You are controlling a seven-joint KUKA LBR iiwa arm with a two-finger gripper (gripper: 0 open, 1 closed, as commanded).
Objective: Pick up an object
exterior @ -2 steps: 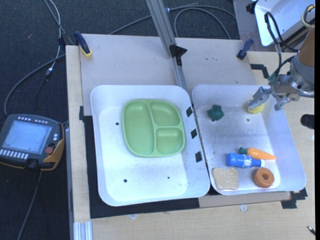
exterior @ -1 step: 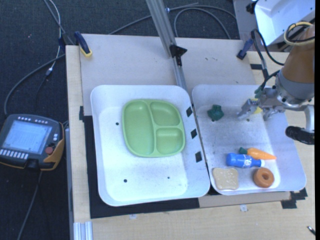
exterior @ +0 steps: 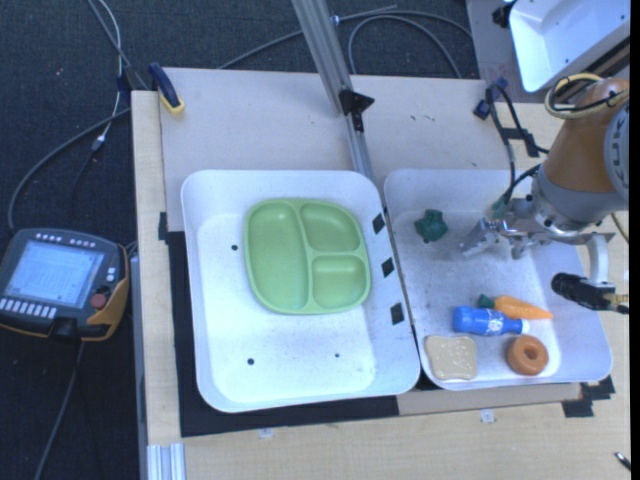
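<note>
Green plate (exterior: 305,256) in left bin (exterior: 215,368), right bin (exterior: 440,193) – donut (exterior: 527,354), bread (exterior: 452,357), carrot (exterior: 523,309), hand (exterior: 492,240) apart – empty

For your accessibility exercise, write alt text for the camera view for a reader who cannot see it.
A grey robot arm's gripper hangs over the right white bin, near a dark green toy, with a toy carrot, blue bottle, doughnut and bread slice lying nearer the front. The left bin holds a green divided plate.

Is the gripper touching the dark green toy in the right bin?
Apart. The camera view shows bare white bin floor between the gripper and the dark green toy, which lies alone to its left.
</note>
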